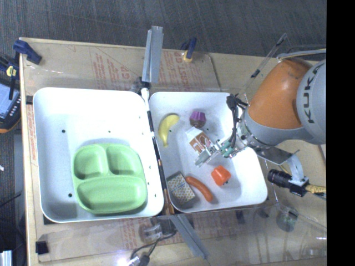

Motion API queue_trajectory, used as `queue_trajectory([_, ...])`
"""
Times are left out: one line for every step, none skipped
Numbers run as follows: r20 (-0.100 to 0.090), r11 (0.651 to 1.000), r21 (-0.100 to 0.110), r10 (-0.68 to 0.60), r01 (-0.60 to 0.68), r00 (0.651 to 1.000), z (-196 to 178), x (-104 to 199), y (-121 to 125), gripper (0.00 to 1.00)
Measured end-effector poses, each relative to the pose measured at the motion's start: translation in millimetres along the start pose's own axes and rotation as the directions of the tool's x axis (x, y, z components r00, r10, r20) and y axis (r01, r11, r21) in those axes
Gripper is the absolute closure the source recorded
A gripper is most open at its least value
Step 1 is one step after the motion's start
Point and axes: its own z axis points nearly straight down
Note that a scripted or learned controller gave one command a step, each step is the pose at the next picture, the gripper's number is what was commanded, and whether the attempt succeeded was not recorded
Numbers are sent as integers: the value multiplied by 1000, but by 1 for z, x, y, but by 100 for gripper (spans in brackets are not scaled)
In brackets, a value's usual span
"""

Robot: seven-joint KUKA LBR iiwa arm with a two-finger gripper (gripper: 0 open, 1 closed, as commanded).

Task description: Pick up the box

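- Desk [83, 65]: cardboard-covered top, two shallow white bins side by side on it.
- Nearest edge of right bin [252, 187]: patterned sponge-like block [181, 188] at the near left corner, tilted. Just beside it on the right, a toy sausage [200, 188] lying at a slant; the two look to be touching or nearly so.
- Orange toy cup [221, 175] just right of the sausage, apart from it.
- Left bin [50, 110]: green divided tray [110, 178] in its near half, three compartments, flat on the bin floor.
- Mid right bin: claw [206, 154] low over the bin floor, reaching in from the right under the orange-banded arm [277, 96]. Fingers slightly parted; nothing seen between them.
- Box [198, 141]: small, brown and white, lying in the middle of the right bin, touching or just beside the claw tips on their far side. Not lifted.
- Far part of right bin: toy banana [167, 127] near the left wall; purple toy [198, 118] just beyond the box.
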Motion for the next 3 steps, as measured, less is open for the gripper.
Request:
queue_trajectory([8, 999, 0, 32, -32, 999, 89, 49, 8, 0])
queue_trajectory([-2, 998, 1, 66, -66, 998, 63, -30, -9, 0])
queue_trajectory([-2, 883, 3, 470, -470, 883, 132, -58, 19, 0])
